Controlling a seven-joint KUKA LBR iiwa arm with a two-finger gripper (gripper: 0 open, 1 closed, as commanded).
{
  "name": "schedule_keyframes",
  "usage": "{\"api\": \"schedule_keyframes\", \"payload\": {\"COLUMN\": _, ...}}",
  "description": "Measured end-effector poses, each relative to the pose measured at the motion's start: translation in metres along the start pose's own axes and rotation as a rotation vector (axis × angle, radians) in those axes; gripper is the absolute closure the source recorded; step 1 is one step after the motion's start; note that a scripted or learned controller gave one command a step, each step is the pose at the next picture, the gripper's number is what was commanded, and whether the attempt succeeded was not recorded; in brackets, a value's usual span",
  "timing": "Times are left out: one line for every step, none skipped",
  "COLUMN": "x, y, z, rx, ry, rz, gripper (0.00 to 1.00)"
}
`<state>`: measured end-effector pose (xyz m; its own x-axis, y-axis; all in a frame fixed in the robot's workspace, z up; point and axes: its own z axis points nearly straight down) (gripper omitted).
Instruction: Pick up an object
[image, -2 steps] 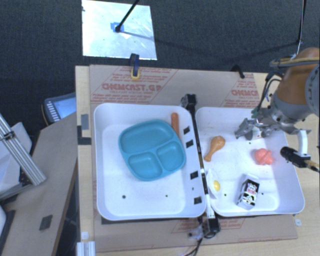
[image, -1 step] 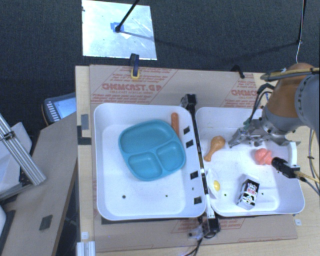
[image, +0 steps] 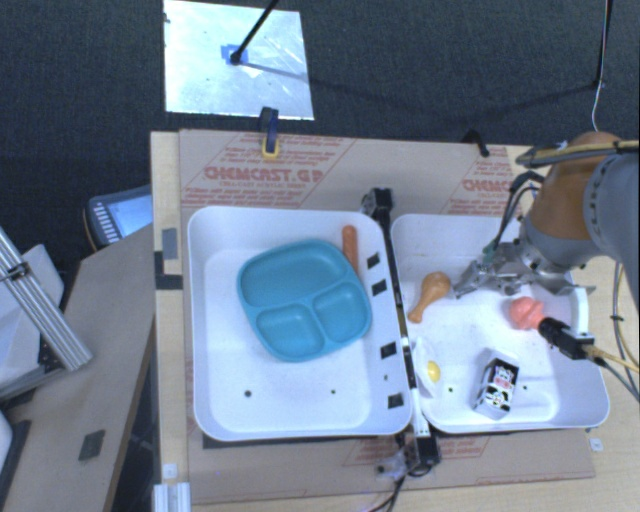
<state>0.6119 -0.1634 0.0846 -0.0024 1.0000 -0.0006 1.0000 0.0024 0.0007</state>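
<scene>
The arm (image: 590, 205) reaches in from 3 o'clock and hangs over the right bin (image: 590, 400). Its jaws (image: 478, 277) point toward 9 o'clock, low over the bin floor. I cannot tell how wide the jaws are, and nothing shows between them.

The toy drumstick (image: 431, 293) lies just beside the jaws, at their 8 o'clock. The pink toy (image: 525, 312) sits at their 4 o'clock, near the arm. A small black and white box (image: 497, 386) lies near the bin's 6 o'clock side, and a little yellow thing (image: 432, 371) sits by the bin's 8 o'clock corner.

The left bin (image: 215, 330) has a blue plate (image: 303, 298) and a toy hot dog (image: 350, 245).

I think the arm is lining up for a grab, with nothing picked yet. The drumstick looks closest. Next the jaws need to slide over it, drop down and squeeze.
</scene>
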Motion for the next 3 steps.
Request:
{"api": "schedule_keyframes", "payload": {"x": 0.000, "y": 0.001, "z": -0.012, "rx": -0.004, "ry": -0.001, "rz": -0.001, "gripper": 1.00}}
{"api": "schedule_keyframes", "payload": {"x": -0.005, "y": 0.008, "z": -0.058, "rx": -0.006, "ry": -0.001, "rz": -0.001, "gripper": 1.00}}
{"api": "schedule_keyframes", "payload": {"x": -0.009, "y": 0.000, "z": -0.109, "rx": -0.004, "ry": -0.001, "rz": 0.002, "gripper": 1.00}}
